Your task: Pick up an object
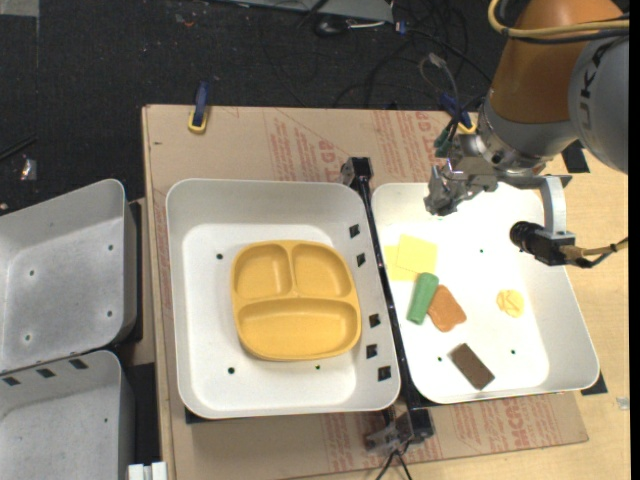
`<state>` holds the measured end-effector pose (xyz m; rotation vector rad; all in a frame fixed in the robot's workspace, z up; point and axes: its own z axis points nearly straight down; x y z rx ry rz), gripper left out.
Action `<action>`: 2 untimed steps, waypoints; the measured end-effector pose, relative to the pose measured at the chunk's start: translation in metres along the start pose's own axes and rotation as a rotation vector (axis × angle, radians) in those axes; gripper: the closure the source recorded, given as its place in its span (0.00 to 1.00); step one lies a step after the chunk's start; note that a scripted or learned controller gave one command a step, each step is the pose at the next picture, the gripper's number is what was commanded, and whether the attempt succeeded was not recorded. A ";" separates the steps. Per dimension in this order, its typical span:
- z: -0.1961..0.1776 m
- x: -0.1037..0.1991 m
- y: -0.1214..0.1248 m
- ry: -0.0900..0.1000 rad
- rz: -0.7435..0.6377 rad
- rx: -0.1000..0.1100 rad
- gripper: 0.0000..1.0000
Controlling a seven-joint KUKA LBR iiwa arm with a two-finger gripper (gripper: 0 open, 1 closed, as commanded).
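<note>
In the right bin lie a pale yellow flat piece, a green cylinder, an orange oval piece, a small yellow round item and a brown block. My gripper hangs over the bin's far left corner, above and behind the yellow flat piece. Nothing shows between its fingers.
The left bin holds a yellow divided tray. A black divider runs between the bins. A black camera mount sticks out over the right bin. White panels lie at the far left.
</note>
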<state>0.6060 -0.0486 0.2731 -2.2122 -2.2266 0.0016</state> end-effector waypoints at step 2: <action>0.018 0.111 -0.037 0.001 -0.002 0.000 1.00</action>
